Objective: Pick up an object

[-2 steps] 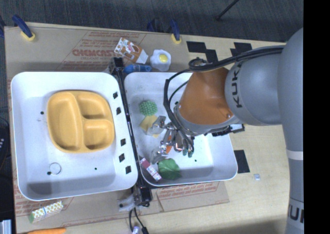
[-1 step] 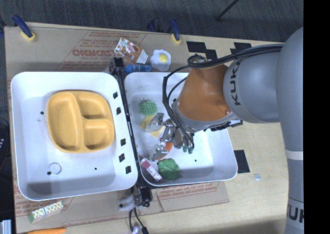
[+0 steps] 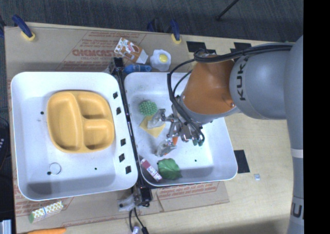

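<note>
We see two white bins side by side. The left bin (image 3: 23, 140) holds one yellow tray (image 3: 81, 121) with three hollows in it, and there is plenty of bare white floor around the tray. The right bin (image 3: 221, 145) holds a few small things. We count one bumpy green ball (image 3: 147, 107) near the top, one pale yellow wedge (image 3: 153, 126) just under it, one green leafy thing (image 3: 169, 168) near the bottom edge, and one small red and white packet (image 3: 151, 170) touching the leafy thing on its left side.

The grey arm (image 3: 268, 81) with its orange band (image 3: 209, 91) comes in from the right and covers the top right part of the right bin. The gripper (image 3: 167, 137) sits low in the middle of that bin, right beside the yellow wedge. Its metal parts are a tangle from up here, so we cannot tell how far open it is, and we cannot see anything held in it.

Outside the bins, on the bench at the top, we count one small printed box (image 3: 127, 49), one blue thing (image 3: 138, 68) and one white and yellow thing (image 3: 161, 59). Two blue clamps (image 3: 23, 27) (image 3: 174, 30) sit on the back edge. One small wrapped thing (image 3: 45, 211) lies near the bottom left corner.

The ball and wedge lie close to the wall between the bins. The leafy thing and packet lie near the front wall. The bottom right of the right bin has bare floor.
</note>
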### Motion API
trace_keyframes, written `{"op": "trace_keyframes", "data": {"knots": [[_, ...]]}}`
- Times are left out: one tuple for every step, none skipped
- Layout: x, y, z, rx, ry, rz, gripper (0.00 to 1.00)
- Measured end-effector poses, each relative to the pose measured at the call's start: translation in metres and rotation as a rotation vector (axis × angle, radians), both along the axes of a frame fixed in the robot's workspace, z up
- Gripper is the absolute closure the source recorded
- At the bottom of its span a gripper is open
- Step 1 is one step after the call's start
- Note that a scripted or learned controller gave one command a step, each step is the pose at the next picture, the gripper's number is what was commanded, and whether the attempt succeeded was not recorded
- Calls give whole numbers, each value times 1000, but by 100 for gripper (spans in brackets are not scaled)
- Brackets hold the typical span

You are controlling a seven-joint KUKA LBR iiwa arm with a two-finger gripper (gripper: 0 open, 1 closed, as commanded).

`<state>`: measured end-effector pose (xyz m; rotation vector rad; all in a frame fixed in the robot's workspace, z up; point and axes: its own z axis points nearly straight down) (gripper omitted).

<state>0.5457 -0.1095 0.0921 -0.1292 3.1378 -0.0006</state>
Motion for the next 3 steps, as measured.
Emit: {"op": "trace_keyframes", "data": {"knots": [[-18, -34, 0, 1, 4, 284, 0], [-50, 10, -1, 2, 5, 541, 0], [-49, 11, 9, 1, 4, 541, 100]]}}
